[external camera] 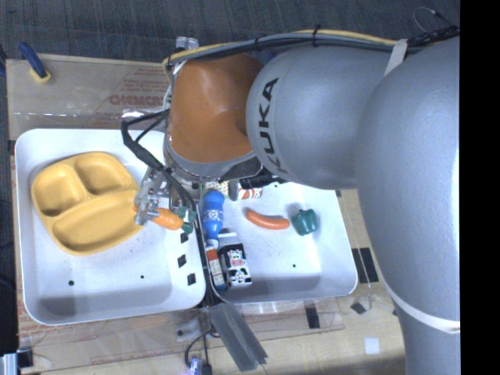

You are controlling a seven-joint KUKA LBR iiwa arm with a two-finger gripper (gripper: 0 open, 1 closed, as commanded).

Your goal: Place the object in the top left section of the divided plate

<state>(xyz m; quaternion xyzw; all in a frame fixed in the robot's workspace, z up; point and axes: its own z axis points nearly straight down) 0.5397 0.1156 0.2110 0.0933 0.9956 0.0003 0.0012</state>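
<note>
**Carrot in the gripper, right at the plate's edge**

So the big grey arm [351,108] with the orange band comes in from the right and covers a good chunk of the bench. Its gripper [154,207] is down over the left bin [47,303], just off the right rim of the yellow divided plate [82,201]. There's a small orange carrot [168,220] sitting between the fingers, so it looks clamped on it, with the carrot sticking out on the side away from the plate. It's just beside the plate's big lower section, not over either of the two smaller sections at the top.

Past the carrot, further from the plate, the right bin [336,280] has the rest of the stuff: a blue bottle [212,213] just across the divide, a small carton [232,266] below that, then a sausage-looking thing [266,220] and a green pepper [305,221] farthest from the plate. Black cables loop off the wrist above the plate's right side.
</note>
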